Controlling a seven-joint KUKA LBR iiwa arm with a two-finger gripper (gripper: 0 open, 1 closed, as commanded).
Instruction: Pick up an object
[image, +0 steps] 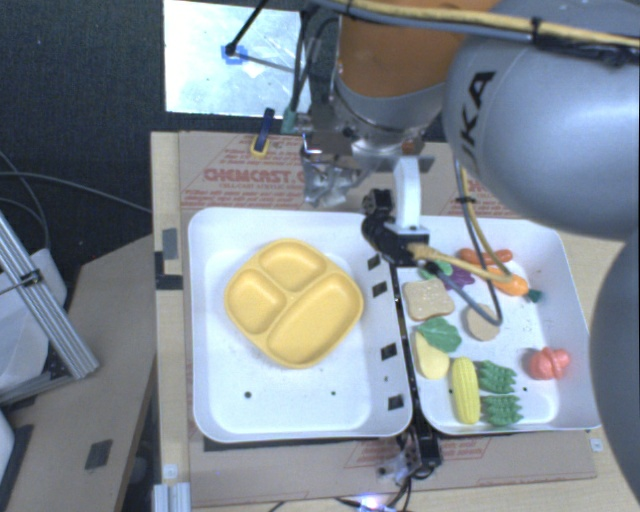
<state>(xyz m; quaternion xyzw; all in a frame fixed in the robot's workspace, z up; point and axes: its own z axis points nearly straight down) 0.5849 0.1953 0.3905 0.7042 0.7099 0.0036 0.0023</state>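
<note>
My gripper (326, 188) hangs over the back rim of the left bin (210, 400), above the cardboard behind it. No object shows under it. A yellow divided plate (293, 300) lies in the middle of the left bin. The right bin (570, 300) holds toy food: an orange carrot (482, 273), a toast slice (428, 298), a green leaf (438, 333), a corn cob (464, 390), a red-orange tomato (547, 362) and a beige disc (482, 325).
Green vegetable pieces (498, 392) lie beside the corn. A yellow piece (432, 362) sits under the leaf, and a purple piece (458, 282) lies beneath the carrot. The big grey arm covers the upper right. A blue and yellow tool (263, 135) lies on the cardboard at the back.
</note>
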